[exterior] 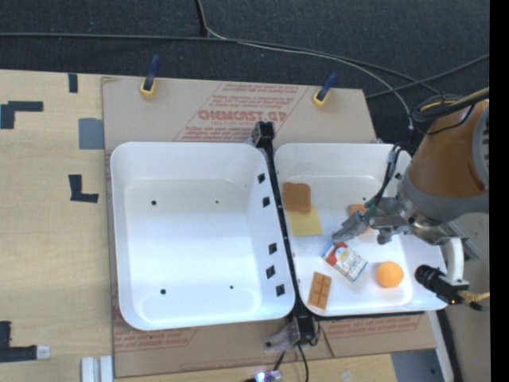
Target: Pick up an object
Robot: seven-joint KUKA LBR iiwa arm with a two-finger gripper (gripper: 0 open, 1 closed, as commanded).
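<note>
The gripper [359, 226] hangs low over the right bin [334, 156], its fingers apparently spread with nothing between them. Just below it lies a small red-and-white carton [347, 262], with an orange ball [389, 274] beside it, a brown bar [319, 290] near the front rim, and a yellow sponge [304, 220] under a brown block [297, 197].

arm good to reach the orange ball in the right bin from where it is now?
Probably yes. The orange ball lies by itself near the right bin's front right corner, just below the tool. The small carton lies apart on its left, and nothing covers the ball.
</note>
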